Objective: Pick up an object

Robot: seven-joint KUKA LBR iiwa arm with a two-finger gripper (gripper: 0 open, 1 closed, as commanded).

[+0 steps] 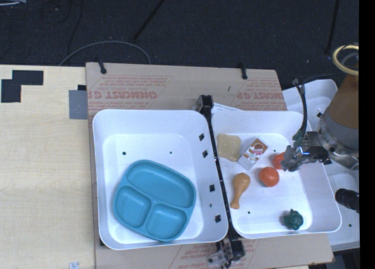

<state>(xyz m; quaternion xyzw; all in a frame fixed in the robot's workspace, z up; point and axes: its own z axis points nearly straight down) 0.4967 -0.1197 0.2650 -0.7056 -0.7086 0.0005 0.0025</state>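
End effector [293, 159] hovers low beside the tomato [269, 176] in the right bin [319, 218]; finger state I cannot tell; nothing lifted yet.

A blue divided plate [154, 200] (three compartments) lies in the left white bin [111, 139]. Both bins sit on a cardboard sheet [176, 89] with reversed red lettering, over a pale wooden surface [41, 174]. Black cables [105, 45] trail behind.
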